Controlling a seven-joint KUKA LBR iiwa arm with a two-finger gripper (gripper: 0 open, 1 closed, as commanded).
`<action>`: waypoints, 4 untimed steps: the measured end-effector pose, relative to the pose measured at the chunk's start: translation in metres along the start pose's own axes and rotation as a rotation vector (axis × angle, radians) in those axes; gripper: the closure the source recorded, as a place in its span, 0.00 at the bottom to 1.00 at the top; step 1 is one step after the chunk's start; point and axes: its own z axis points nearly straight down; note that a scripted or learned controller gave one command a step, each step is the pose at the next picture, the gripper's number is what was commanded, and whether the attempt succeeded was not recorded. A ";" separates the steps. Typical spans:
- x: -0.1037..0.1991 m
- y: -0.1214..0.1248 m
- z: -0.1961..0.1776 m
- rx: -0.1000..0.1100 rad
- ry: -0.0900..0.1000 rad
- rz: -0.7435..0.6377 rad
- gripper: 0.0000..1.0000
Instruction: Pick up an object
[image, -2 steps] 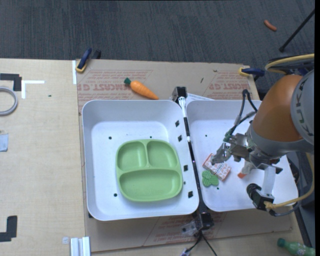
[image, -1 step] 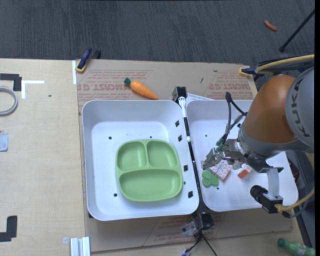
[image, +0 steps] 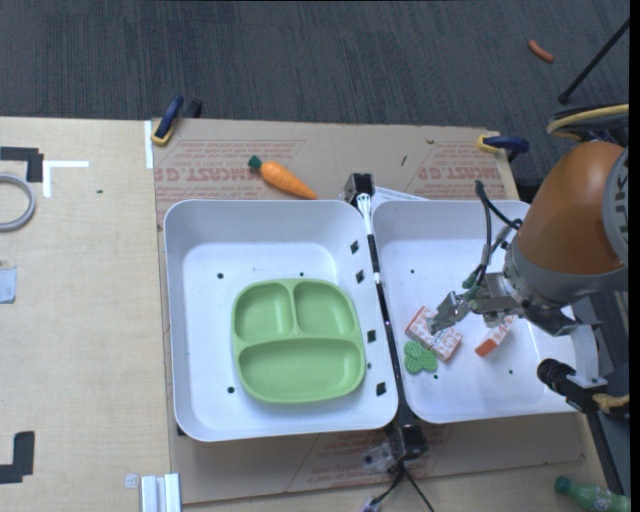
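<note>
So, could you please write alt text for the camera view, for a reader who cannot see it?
A grey and orange robot arm lowers its hand over small items in the right white bin: a red-and-white packet, a green piece, an orange piece. The left bin holds a green divided plate; a toy carrot lies behind it.

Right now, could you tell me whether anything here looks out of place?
Yes. A toy carrot lies on the cardboard behind the left bin, outside both bins. A small orange piece sits on the floor, far off the bench.
</note>
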 end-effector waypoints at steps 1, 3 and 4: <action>0.033 0.008 0.000 0.001 0.000 -0.104 0.00; 0.056 0.035 0.000 -0.001 0.000 -0.408 0.00; 0.031 -0.010 0.000 0.000 0.001 -0.747 0.00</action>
